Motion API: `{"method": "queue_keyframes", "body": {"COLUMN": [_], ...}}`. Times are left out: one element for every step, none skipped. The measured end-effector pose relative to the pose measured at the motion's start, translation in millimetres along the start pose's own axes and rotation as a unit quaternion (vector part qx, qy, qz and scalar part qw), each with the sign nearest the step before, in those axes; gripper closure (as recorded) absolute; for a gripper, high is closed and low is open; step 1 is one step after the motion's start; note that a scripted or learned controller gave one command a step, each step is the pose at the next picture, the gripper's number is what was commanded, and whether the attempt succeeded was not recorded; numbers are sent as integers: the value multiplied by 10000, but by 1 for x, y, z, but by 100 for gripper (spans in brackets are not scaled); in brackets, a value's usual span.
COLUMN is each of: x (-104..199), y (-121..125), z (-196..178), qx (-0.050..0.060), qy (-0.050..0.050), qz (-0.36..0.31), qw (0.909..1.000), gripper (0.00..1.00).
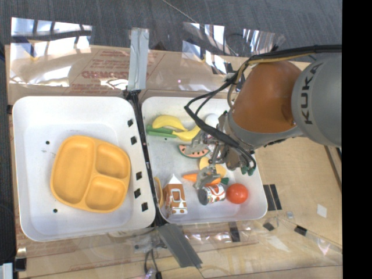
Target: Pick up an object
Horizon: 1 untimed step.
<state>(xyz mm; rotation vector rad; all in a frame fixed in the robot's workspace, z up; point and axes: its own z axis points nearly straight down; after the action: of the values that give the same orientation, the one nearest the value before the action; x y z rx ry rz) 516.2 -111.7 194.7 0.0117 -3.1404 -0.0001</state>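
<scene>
A: What does the left bin (23, 156) hold?
B: A divided tray (90, 173), lying near its middle.
A: And the right bin (256, 211)?
B: A banana (174, 125) at the rear; a watermelon slice (193, 150) before it; a carton (174, 199), can (213, 194) and tomato (237, 194) along the front, left to right.

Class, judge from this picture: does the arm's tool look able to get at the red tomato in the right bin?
Probably yes. The tomato lies uncovered near the bin's right wall, just beside the tool, with only a small can touching its left side.
</scene>
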Motion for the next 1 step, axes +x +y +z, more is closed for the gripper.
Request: {"method": "queue_keyframes", "body": {"x": [-60], "y": [-41], "z": [104], "qx": [-1], "qy": [-8], "qz": [124], "qw": [9999], "gripper": [0]}}
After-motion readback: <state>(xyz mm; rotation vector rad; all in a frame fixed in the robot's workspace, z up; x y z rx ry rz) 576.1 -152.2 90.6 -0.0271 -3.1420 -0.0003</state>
